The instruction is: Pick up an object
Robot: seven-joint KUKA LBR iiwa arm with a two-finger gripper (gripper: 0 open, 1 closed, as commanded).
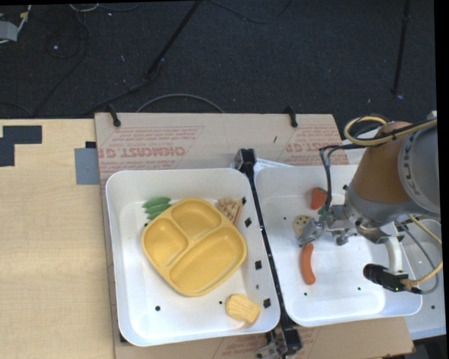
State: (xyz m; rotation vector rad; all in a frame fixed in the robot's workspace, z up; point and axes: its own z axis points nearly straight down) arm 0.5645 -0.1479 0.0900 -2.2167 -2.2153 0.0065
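Note:
In the right bin [347,311], my gripper [310,235] reaches in from the right and sits low over the bin floor. Its tip is between a tan perforated disc [302,224] just to its upper left and the top end of an orange-red sausage [308,266] lying upright-lengthwise below it. A red-orange piece [318,198] lies a little farther back, close to the gripper body. Nothing visibly hangs from the gripper.
The left bin [129,289] holds a yellow divided plate [194,246], a green item [156,206], a tan ridged piece [229,208] and a yellow corn-like piece [242,308]. A black divider [260,240] runs between the bins. Cables loop beside the arm at the right.

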